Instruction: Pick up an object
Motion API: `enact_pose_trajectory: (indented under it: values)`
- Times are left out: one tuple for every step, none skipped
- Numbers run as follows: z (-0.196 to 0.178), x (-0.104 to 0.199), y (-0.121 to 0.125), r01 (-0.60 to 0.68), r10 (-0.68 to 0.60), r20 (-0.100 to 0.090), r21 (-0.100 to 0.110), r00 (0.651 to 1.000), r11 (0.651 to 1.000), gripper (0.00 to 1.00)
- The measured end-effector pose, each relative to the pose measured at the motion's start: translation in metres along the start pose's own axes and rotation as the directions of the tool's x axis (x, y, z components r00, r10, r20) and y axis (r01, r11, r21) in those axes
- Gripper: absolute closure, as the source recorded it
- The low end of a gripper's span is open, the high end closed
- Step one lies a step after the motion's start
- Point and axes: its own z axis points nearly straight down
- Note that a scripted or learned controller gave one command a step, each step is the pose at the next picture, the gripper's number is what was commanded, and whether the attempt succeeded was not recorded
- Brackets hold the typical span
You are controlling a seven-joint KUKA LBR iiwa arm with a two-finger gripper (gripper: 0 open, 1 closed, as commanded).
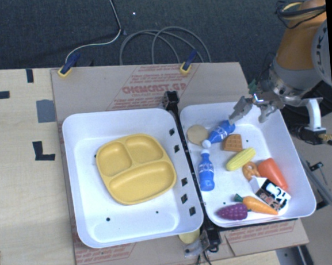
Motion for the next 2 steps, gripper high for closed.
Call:
enact_pose_trajectory:
  values:
    - [0.123,0.0,-0.027,0.0,0.0,0.0,-0.001,1.0,1.0,0.0]
    - [0.131,-0.034,0.032,0.003,-0.003,-0.002,0.008,1.0,1.0,0.0]
